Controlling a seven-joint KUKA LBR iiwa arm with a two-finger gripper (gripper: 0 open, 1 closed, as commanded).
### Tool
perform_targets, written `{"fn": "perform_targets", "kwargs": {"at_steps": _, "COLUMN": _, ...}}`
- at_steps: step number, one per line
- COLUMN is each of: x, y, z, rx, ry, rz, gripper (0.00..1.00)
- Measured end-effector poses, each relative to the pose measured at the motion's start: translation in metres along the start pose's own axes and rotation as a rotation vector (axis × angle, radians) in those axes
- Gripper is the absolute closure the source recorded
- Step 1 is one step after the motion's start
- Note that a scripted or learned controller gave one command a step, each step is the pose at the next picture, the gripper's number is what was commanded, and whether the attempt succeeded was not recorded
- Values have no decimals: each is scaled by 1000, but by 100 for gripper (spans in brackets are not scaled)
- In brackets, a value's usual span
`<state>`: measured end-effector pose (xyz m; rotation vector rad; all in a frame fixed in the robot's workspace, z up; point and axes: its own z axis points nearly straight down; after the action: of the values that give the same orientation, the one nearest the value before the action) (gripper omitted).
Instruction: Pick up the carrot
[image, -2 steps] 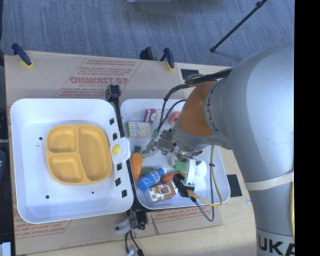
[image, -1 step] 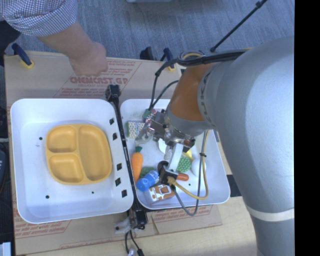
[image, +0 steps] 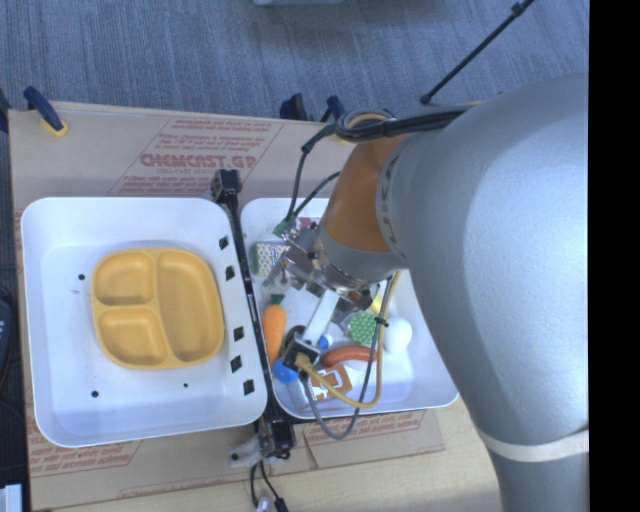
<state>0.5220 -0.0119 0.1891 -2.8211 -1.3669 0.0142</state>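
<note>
**Orange carrot lies free as arm crowds right bin**

The carrot (image: 273, 332) rests on the floor of the right bin (image: 430, 400), tight along its left wall and lengthwise with that wall, beside the seam shared by the 2 bins. The grey arm (image: 480, 220) reaches in from the right and covers much of that bin. Its gripper (image: 305, 270) hangs low above the bin's middle, just up and right of the carrot and apart from it. Whether the gripper is spread or pressed together cannot be told from this angle, and nothing is seen held in it.

The carrot's place against the wall looks awkward: a grasp there would likely leave little room on the wall side, so closing across its narrow width seems the safer bet. Clutter adds to the squeeze. A red piece (image: 347, 353), a green piece (image: 363, 326) and a white ball (image: 398, 335) sit to the carrot's right, with a blue piece (image: 285, 376) near its lower end.

In the left bin (image: 40, 300) a yellow plate (image: 155, 305) with 3 compartments lies flat, well away from the work. Both bins stand on the brown bench (image: 150, 150). By this view the pick is not yet made.
</note>
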Motion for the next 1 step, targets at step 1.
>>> {"fn": "perform_targets", "kwargs": {"at_steps": 1, "x": 22, "y": -4, "z": 0, "rx": -3, "ry": 1, "rz": 212, "gripper": 0}}
